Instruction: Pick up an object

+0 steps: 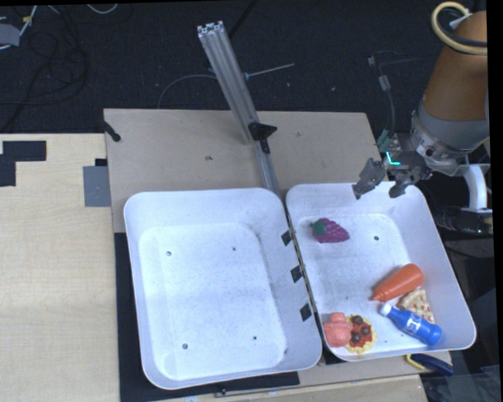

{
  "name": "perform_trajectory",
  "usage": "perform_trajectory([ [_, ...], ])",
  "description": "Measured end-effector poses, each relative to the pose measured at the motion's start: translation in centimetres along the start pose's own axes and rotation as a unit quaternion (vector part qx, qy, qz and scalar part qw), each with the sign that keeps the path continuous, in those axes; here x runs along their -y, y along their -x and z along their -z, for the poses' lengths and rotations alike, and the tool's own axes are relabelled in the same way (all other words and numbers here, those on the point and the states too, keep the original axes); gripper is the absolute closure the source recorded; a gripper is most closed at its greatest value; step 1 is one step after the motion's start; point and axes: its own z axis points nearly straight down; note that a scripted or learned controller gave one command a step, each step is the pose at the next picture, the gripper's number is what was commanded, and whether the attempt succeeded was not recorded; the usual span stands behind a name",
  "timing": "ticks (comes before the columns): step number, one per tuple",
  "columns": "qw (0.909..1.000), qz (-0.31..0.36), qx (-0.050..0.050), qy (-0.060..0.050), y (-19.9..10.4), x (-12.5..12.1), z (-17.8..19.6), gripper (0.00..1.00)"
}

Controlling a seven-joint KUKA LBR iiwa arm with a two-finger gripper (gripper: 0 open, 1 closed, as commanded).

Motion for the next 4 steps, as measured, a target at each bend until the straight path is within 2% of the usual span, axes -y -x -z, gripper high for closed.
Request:
perform_trajectory([
  [1, 1.0, 0.0, 0.0, 0.0, 0.0, 0.0, 0.0, 0.0],
  [4, 1.0, 0.0, 0.0, -0.002, 0.4, 0.5, -14.8, 0.0],
])
